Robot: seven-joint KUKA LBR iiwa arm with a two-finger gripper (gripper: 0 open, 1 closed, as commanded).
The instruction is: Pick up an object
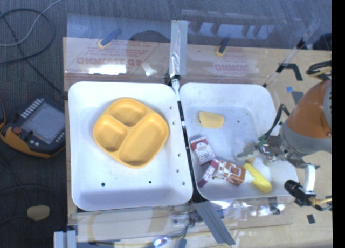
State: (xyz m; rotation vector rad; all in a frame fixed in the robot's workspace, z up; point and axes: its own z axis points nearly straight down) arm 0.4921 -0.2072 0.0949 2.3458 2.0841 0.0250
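Left bin: yellow divided plate, untouched. Right bin: yellow wedge, small cartons and, corn cob, all lying on the floor. Gripper low over the bin's right side, just above the cob; spread or pressed together, cannot tell. Nothing lifted; grasp and raise outstanding.

Right bin holds a yellow wedge, corn cob and three small cartons lying flat.
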